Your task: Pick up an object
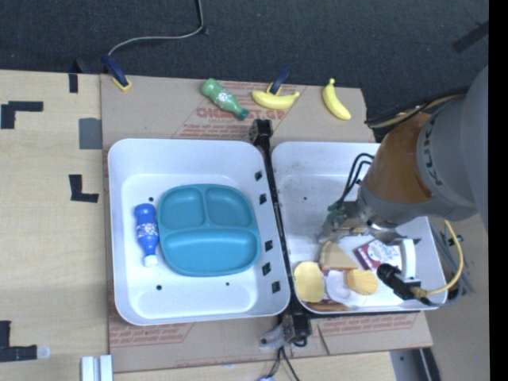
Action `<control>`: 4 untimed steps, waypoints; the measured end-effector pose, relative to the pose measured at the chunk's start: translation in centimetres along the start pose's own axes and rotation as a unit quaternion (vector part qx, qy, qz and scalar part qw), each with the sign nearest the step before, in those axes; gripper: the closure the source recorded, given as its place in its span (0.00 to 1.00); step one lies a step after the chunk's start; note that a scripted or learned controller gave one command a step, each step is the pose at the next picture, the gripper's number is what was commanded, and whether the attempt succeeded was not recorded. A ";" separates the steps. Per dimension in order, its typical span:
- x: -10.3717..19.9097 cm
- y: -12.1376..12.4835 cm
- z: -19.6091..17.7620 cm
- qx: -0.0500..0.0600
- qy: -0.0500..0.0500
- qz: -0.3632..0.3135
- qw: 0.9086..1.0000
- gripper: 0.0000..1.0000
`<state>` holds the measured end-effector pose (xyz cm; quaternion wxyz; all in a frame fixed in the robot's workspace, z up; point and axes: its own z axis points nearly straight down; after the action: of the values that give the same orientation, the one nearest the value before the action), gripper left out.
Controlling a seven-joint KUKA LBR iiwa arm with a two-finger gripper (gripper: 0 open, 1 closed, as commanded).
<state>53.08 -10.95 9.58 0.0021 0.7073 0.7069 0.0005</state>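
The arm [413, 173] reached in from the right over the right-hand bin [317, 165], its hand [343, 227] low above the clutter near that bin's front; whether it was apart or together could not be told, and nothing could be seen gripped in it. Just below it lay a tan wedge-shaped item [336, 255], with a round yellow piece [309, 280] to its left by the bin's front wall, a small yellow-orange piece [363, 281] to its right, and a white packet with dark red print [378, 253] (the print too small to read) close by. The left-hand bin [127, 173] held a teal divided plate [209, 230] and, touching its left edge, a blue bottle with a white cap [146, 232] lying on its side, its label unreadable. Behind the bins, on the cardboard sheet [159, 109] covering the worktop, lay a green bottle [224, 98] and two bananas [275, 98] [336, 101]. Faint red lettering ran across the cardboard but could not be made out.
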 end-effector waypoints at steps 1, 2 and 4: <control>0.0 0.0 0.0 0.000 0.000 0.000 1.000 0.00; 1.1 -3.6 0.9 -0.002 0.000 0.000 1.000 0.00; -2.4 -2.4 -4.4 0.002 0.001 0.000 1.000 0.00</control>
<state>50.66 -13.33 14.00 0.0000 0.7071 0.7071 -0.0005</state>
